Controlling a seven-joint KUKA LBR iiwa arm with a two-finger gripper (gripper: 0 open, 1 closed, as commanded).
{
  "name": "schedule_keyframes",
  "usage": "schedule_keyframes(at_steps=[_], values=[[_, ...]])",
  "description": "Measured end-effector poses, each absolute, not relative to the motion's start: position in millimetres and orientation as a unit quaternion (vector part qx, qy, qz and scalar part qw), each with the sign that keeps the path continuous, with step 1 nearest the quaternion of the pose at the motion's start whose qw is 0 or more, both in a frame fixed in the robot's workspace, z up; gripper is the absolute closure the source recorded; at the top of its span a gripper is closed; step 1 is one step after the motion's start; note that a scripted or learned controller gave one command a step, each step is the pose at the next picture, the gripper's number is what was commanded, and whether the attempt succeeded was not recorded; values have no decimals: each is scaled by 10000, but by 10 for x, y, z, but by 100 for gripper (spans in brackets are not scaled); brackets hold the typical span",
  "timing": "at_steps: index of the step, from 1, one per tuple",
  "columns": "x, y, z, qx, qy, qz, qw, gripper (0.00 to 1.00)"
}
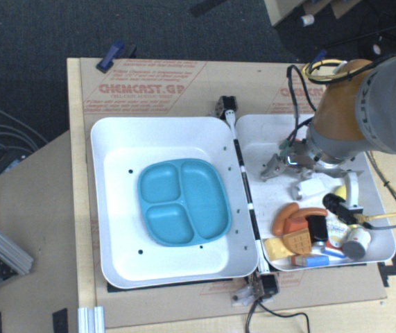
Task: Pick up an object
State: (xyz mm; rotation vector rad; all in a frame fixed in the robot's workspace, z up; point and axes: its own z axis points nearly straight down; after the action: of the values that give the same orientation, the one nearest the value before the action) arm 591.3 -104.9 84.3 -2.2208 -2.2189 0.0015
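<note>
Hovering over the right bin (253,134) with spread, unladen fingers, the gripper (289,166) sits just above the toy heap (315,231) crowding that bin's near corner, likely lining up a grab.

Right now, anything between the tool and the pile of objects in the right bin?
Nothing visible. The tool hangs over bare floor of the right bin, and the pile lies toward the near right corner with open bin floor between them.
</note>
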Motion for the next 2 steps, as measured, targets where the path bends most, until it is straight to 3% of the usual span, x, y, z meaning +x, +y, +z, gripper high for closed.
schedule_keyframes(at_steps=[1, 2], values=[[6360, -1146, 850, -7069, -7073, -2, -1, 0], [6364, -1143, 951, -7066, -7076, -3, -6, 100]])
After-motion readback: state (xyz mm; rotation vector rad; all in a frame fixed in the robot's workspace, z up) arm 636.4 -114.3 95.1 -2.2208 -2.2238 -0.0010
